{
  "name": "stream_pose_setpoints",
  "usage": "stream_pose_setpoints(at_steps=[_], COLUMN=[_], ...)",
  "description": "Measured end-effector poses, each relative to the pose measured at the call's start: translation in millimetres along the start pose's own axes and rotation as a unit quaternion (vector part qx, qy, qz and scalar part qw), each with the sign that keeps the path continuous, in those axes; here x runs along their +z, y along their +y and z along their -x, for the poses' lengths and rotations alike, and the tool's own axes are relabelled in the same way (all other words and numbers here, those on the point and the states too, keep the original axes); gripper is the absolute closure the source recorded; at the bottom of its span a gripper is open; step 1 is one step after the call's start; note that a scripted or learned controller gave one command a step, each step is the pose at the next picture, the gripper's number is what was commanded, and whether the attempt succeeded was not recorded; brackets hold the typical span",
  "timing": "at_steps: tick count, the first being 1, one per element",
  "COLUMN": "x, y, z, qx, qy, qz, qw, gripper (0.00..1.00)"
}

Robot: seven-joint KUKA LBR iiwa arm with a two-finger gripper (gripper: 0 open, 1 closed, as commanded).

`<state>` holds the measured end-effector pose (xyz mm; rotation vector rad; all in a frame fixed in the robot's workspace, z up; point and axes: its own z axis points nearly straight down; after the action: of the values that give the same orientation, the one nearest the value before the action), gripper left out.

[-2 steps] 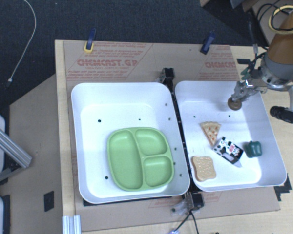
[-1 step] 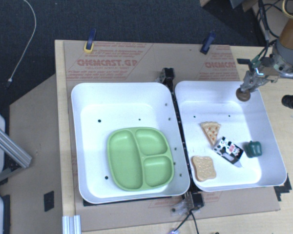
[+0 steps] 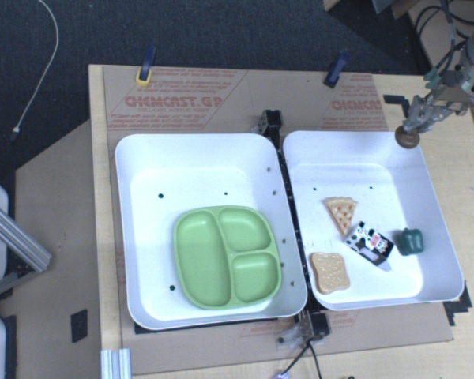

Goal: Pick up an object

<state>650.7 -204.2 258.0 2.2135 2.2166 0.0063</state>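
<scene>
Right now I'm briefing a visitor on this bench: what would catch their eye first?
The green divided plate fills much of the left bin. In the right bin a small cluster lies: a pizza slice toy, a toast piece, a black-and-white item and a dark green block. The end effector hovers over that bin's far corner.

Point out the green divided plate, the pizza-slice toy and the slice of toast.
green divided plate (image 3: 196, 260), camera view, its large left compartment.
pizza-slice toy (image 3: 341, 212), camera view, middle of the slice.
slice of toast (image 3: 329, 272), camera view, its centre.
</scene>
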Motion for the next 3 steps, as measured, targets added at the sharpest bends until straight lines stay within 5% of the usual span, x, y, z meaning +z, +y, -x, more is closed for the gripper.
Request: stream_pose_setpoints(at_steps=[3], x=[12], y=[-29], z=[-171], qx=[-0.002], qy=[0.003], qz=[-0.007], qw=[1.0], gripper=[1.0])
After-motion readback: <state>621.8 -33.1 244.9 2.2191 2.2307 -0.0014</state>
